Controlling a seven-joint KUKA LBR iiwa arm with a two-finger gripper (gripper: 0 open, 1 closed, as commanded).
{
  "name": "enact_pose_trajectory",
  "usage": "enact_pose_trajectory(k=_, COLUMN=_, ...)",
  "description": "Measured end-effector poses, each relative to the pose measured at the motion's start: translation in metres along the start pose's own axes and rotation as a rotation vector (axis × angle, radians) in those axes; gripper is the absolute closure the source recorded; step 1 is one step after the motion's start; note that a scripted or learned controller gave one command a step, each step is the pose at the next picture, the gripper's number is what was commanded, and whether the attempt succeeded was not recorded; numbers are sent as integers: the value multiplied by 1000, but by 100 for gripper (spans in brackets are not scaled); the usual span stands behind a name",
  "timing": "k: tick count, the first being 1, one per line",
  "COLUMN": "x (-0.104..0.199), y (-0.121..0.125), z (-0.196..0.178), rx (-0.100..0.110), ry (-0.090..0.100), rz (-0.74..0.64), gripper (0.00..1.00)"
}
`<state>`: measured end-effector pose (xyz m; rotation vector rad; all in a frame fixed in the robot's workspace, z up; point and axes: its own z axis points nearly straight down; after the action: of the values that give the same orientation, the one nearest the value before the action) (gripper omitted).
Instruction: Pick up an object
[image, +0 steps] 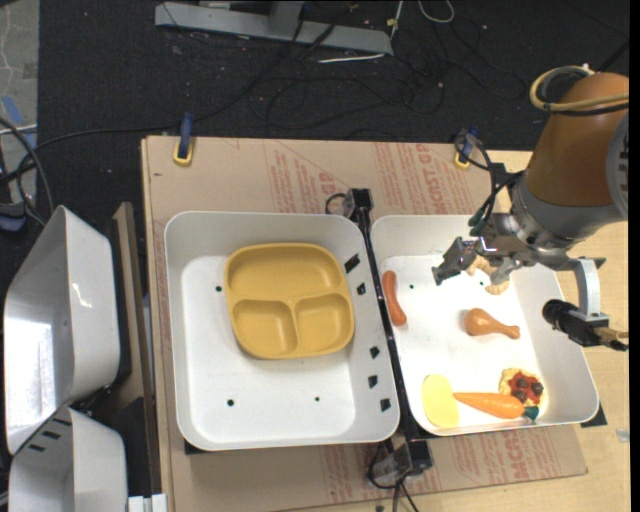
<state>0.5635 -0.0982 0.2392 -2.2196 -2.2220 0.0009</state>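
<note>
My arm (575, 150) is a thick rounded body, grey below and orange at the band above my wrist, with a pale cable looped over its top. My jaws are dark metal on a grey, silvery wrist block.

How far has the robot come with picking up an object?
Nothing looks picked yet. The pincer is over the right bin, near a small tan piece. The chicken drumstick, sausage and carrot lie on the bin floor. The grasp and the lift are left.
</note>
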Motion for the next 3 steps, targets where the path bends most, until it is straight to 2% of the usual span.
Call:
enact_pose_trajectory(k=2, x=-1, y=4, z=100, rx=4, ry=0, rz=3, gripper=0)
enact_pose_trajectory(k=3, x=-2, y=6, z=146, rx=-6, ry=-2, rz=5, gripper=0)
